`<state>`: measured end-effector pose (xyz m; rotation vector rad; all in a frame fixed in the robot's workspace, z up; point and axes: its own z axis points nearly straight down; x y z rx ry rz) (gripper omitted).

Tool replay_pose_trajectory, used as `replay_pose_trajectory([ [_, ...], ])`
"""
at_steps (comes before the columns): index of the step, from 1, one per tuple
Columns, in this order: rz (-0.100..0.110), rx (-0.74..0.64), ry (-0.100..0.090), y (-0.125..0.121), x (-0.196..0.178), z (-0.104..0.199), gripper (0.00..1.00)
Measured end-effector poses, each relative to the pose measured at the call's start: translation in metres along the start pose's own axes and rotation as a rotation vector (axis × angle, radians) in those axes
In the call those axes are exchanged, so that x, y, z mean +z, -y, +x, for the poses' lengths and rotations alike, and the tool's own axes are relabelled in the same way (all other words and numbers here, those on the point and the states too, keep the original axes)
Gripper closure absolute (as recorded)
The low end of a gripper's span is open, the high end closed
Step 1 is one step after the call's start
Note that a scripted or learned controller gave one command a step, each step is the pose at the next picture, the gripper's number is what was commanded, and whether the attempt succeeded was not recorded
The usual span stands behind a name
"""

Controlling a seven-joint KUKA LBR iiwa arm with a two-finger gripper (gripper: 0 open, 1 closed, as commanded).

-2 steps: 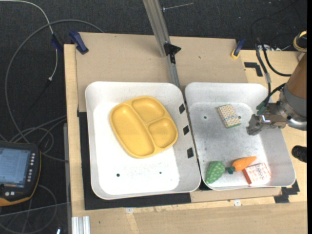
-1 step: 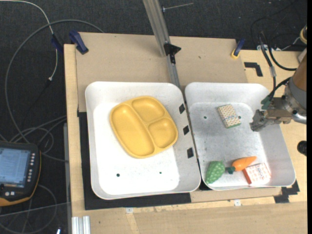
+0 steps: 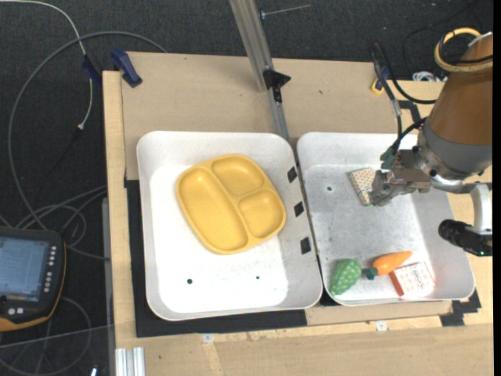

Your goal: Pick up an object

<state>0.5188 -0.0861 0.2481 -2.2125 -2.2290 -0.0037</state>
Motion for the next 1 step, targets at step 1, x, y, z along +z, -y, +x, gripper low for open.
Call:
replay_pose_trajectory([
  [1, 0.001, 0.001, 0.0, -0.0141, 0.0095, 0.0488, 1.0],
])
